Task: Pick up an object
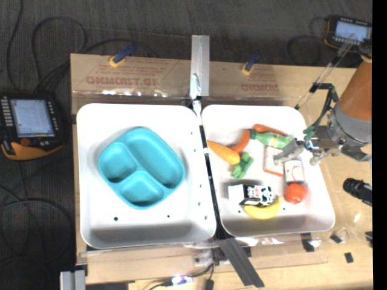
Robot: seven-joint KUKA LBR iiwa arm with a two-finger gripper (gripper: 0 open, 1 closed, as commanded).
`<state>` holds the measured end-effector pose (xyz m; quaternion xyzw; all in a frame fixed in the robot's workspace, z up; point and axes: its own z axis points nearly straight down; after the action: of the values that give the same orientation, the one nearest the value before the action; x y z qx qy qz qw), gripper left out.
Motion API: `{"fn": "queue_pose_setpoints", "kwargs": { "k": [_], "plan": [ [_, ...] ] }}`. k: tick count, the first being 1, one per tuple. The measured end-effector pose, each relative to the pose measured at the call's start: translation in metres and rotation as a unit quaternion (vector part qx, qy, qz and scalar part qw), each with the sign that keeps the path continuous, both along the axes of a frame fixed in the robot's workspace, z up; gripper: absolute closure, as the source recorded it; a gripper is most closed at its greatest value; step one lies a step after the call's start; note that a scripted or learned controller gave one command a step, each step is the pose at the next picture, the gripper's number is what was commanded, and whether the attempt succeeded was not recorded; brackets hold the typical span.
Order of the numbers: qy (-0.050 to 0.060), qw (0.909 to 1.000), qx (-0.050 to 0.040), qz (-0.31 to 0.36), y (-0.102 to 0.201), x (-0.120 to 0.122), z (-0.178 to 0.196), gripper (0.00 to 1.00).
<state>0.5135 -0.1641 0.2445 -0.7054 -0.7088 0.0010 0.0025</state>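
Orange tomato (295,193) just below claw (289,155), perhaps apart

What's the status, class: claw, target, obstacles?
Claw over right bin, grip unclear. Nothing seen held. Toys crowded: carrot, banana, tomato.

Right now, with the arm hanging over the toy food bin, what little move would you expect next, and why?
Probably a short drop straight down. The gripper hovers over the right bin, just above a white and red card and a small white box, with a tomato close by. Nothing shows between its fingers, so lowering onto the nearest item seems the sensible step.
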Motion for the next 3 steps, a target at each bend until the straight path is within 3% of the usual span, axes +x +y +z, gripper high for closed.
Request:
{"fn": "queue_pose_setpoints", "kwargs": {
  "k": [1,2,3],
  "plan": [
    [0.0,0.9978,-0.0004,-0.066,0.033,-0.001,0.01,0.0],
    [0.001,0.9998,0.0,0.019,0.071,0.036,-0.089,0.0],
    [-0.003,0.9999,-0.0001,-0.015,0.066,0.077,-0.155,0.0]
  ]
}}
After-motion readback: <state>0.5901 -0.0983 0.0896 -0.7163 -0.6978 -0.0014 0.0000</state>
